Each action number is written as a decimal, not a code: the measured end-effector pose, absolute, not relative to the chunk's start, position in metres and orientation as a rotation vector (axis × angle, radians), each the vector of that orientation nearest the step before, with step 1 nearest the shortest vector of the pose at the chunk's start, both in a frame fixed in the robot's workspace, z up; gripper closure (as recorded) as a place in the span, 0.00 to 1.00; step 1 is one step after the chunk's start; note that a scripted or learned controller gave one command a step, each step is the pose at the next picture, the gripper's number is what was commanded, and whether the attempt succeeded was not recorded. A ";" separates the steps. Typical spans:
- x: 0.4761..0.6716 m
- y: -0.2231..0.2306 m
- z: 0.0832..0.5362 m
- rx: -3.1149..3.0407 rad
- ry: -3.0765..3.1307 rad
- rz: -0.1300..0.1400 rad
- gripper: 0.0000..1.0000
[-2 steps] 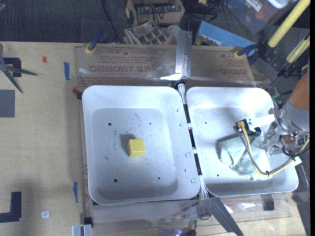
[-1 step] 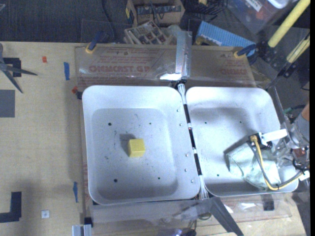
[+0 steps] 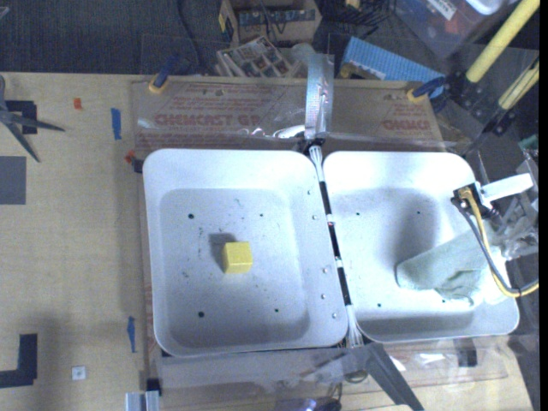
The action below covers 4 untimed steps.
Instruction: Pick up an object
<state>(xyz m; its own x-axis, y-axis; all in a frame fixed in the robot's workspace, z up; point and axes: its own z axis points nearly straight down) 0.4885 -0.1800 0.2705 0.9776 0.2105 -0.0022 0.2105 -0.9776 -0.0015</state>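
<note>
Hanging at the right edge of the right bin [image 3: 385,178], my hand [image 3: 516,234] sits just beside the far end of the cloth [image 3: 441,268]. At this slant I cannot tell whether it is released or clenched, or whether it touches the fabric.

The cloth is soft, pale grey-green and crumpled into loose folds. It lies in the near right part of that bin and rides a little up the right wall.

The yellow block [image 3: 238,257] is a small, hard-edged cube with matte faces. It rests flat near the middle of the left bin [image 3: 171,178], well apart from my hand.

Both bins are shallow white trays with rounded corners and smooth sloping walls, and their rims touch along the middle. The left floor is dotted with dark specks and a few small holes.

The counter [image 3: 68,229] around them is pale wood grain.
</note>
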 end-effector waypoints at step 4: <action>0.494 -0.217 0.322 -3.121 -0.352 0.003 1.00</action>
<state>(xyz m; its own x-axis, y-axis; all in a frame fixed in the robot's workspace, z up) 0.4939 -0.2171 0.3223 0.9749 0.2224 -0.0015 0.2224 -0.9750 -0.0007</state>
